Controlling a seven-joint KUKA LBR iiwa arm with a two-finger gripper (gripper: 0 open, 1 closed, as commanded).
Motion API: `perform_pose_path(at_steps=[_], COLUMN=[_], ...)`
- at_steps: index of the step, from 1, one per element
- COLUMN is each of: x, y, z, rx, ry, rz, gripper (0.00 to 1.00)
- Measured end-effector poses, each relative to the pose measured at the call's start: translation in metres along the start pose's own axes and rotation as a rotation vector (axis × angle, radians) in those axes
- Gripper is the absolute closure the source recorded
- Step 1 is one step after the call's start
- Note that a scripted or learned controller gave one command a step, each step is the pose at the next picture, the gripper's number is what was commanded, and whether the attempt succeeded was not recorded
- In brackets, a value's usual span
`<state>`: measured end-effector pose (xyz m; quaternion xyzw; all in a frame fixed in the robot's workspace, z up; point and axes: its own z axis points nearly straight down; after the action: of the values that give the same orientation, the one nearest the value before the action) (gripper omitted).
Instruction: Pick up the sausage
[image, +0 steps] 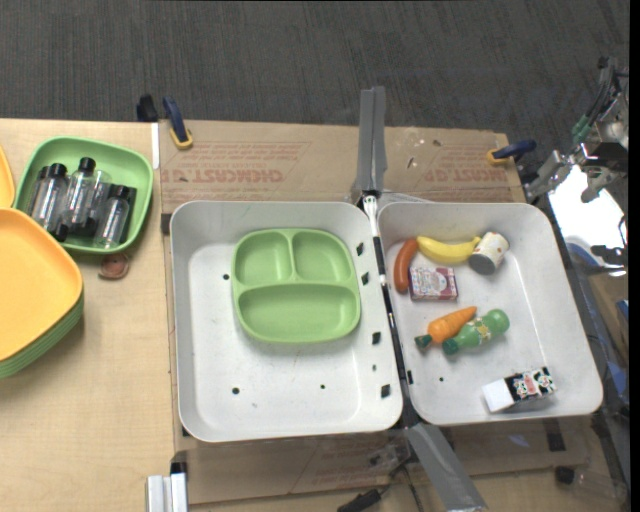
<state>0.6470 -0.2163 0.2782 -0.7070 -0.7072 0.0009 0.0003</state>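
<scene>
The smooth, reddish-brown sausage (403, 265) lies curved against the right bin (560, 300)'s left wall, just beside the glossy banana (446, 248) and touching a small pink carton (434, 283). At the frame's upper right, blurred metal parts, possibly the gripper (600, 115), are cut off; its grasp is unreadable.

A robotics lab: clamped cardboard (330, 160) under two white bins (200, 400); toy food; grey carpet (300, 50).
</scene>
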Motion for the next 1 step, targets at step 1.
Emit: perform_pose_path(at_steps=[1], x=[0.0408], y=[-0.0423], z=[0.0822], rx=[0.001], ry=[0.001], rz=[-0.253], gripper=[0.00])
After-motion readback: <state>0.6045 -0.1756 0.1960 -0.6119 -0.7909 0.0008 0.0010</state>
